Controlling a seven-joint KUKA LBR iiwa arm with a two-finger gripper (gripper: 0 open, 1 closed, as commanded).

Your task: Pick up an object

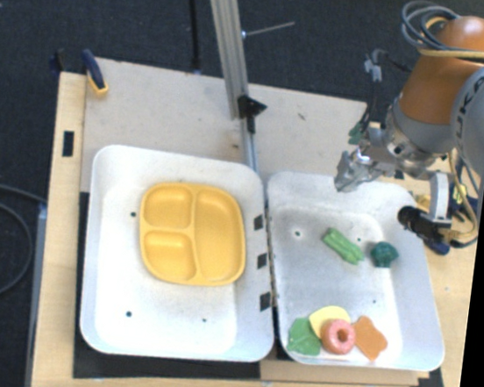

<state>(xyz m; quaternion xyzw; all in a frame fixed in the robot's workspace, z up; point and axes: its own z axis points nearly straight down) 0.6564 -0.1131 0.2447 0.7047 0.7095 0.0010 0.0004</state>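
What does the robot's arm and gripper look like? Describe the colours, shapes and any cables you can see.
The arm is a rounded grey body with a broad orange band above the wrist. Below it sits a silvery metal wrist block tapering to a small grey gripper. Dark cables loop near the top, and thin wires run alongside the wrist.

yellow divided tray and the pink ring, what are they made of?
Yellow three-compartment divided tray: looks like moulded plastic, smooth, soft sheen, uniform colour, rounded edges. Pink ring-shaped toy: probably rubber or soft plastic, matte; too small to tell apart.
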